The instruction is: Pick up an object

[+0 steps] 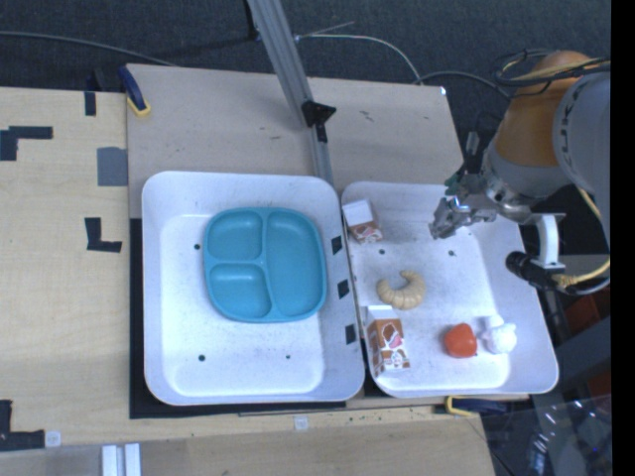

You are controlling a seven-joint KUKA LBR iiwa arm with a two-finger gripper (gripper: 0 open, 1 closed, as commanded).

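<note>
**Claw over the right bin's far side**

No label is legible. Nearest in the right bin: a carton, tomato, white lump; farther, a croissant, another carton. The claw hovers, its state unclear. The left bin holds a blue tray.

Right bin, 5 loose objects, all lying flat. Croissant at centre, tan, curved. Relative to it:
- small carton up-left, near the rim
- larger carton just below-left
- red tomato lower right
- white crumpled piece touching the tomato's right
</note>
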